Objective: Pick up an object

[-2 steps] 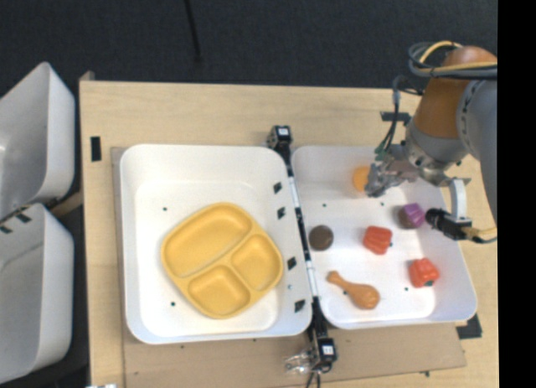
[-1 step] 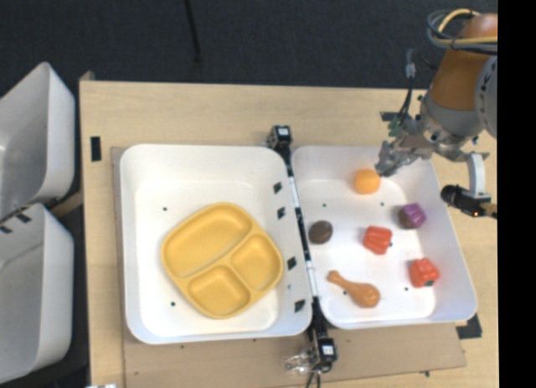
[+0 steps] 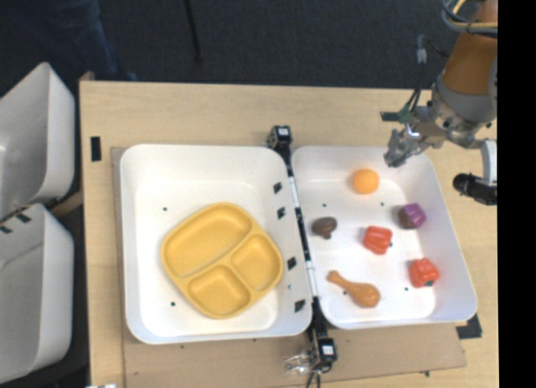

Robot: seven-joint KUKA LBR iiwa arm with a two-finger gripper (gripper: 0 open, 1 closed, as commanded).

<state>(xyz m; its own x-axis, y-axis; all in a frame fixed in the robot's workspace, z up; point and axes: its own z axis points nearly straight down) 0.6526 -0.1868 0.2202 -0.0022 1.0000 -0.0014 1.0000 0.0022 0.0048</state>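
You are looking down on a light wooden bench [image 3: 193,110] that stands on a dark floor; two white, rounded things [image 3: 33,210] sit just outside its left edge.

On the bench the two shallow white bins lie side by side, touching along a middle seam with small black clips [image 3: 291,210]. A black fitting [image 3: 279,136] sits at the top end of this seam and another one [image 3: 322,349] at the bottom end.

The arm [image 3: 469,68] comes in from the right, and its gripper [image 3: 400,153] hangs over the upper right corner of the right bin [image 3: 452,294] — just beside the orange ball [image 3: 365,180], but apart from it. Nothing stands between the gripper and the ball.

The left bin [image 3: 142,311] holds one yellow tray [image 3: 222,258] with three compartments, lying at a slant.

In the right bin you see six small things, all apart from each other: the orange ball near the top, a purple piece [image 3: 410,215] to the right, a brown piece [image 3: 324,226] near the seam, a red pepper [image 3: 378,239] in the middle, a second red pepper [image 3: 423,272] lower right, and a tan drumstick [image 3: 355,287] at the bottom.

Whether the claw is apart or together, you cannot tell from here — it is too small and blurred.
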